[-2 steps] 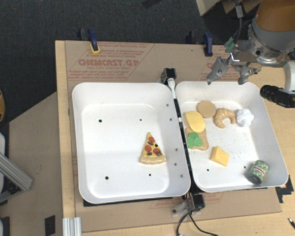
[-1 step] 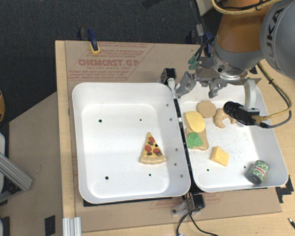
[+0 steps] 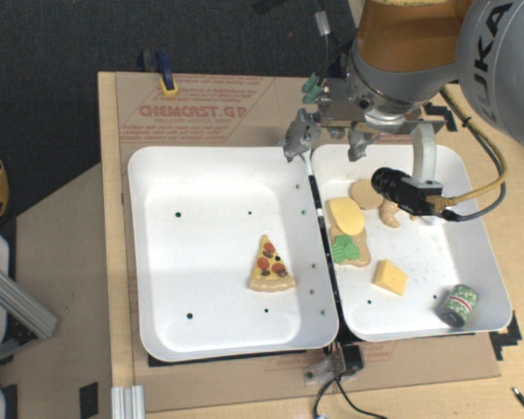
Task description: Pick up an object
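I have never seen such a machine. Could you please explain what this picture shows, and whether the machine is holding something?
One camera above the bench looks down at a slant. The grey and orange machine is a robot arm reaching in from the right. Its gripper hangs over the far edge where two white bins meet, with nothing visible between its fingers. The left bin holds a toy pizza slice. The right bin holds a yellow piece, a green piece, a cheese wedge and a small can.

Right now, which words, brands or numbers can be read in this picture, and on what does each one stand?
"CHEMCAST GP": red print on the brown board behind the bins; the smaller red lines around it are too blurred to read.
"KUKA": only part of it shows, on the grey arm.
Can: its label is too small to read.
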Robot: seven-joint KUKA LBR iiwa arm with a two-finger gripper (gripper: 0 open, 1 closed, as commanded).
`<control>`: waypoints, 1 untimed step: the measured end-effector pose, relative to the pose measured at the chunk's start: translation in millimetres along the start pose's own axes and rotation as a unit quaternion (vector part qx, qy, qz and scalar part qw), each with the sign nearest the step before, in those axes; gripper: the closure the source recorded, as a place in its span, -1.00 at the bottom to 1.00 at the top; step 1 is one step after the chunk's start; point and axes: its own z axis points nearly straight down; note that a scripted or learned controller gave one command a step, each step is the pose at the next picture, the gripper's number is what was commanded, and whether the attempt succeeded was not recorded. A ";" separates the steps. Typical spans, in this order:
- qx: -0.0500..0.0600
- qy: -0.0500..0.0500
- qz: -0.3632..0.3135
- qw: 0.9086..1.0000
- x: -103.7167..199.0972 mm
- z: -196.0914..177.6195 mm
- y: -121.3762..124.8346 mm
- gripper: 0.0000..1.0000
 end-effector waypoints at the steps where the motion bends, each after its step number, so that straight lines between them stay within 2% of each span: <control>1: 0.008 -0.001 0.000 1.000 65.0 83.5 -10.7 -1.00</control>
